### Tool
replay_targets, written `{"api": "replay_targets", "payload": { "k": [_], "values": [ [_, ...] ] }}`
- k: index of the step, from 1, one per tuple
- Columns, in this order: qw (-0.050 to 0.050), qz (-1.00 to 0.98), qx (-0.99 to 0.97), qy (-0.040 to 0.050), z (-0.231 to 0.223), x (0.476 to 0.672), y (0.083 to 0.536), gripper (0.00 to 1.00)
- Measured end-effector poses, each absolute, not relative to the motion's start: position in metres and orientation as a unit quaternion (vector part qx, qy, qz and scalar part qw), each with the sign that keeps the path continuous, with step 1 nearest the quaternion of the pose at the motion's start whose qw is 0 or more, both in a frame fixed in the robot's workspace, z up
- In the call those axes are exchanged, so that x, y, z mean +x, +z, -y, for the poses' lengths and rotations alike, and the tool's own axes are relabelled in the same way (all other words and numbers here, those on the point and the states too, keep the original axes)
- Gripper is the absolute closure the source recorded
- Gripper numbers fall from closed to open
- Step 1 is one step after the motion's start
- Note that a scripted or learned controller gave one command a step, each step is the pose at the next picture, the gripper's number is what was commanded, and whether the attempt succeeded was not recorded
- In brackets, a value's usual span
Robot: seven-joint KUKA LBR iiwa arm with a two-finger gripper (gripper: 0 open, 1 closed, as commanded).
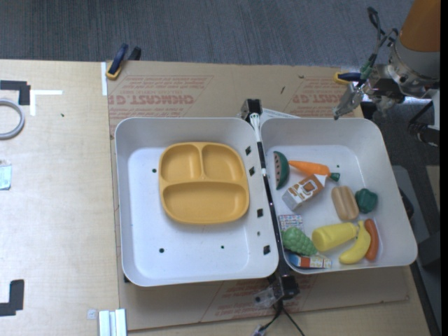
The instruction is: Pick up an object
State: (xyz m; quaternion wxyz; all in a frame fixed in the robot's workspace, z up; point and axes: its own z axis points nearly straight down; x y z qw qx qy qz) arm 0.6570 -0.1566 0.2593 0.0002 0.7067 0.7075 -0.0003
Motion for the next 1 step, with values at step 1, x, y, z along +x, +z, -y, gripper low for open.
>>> {"api": "replay_targets", "payload": {
  "k": [1],
  "values": [
    [0.0,-0.771,0.637,-0.0001,0.1185,0.599,0.1143,0.0]
  ]
}}
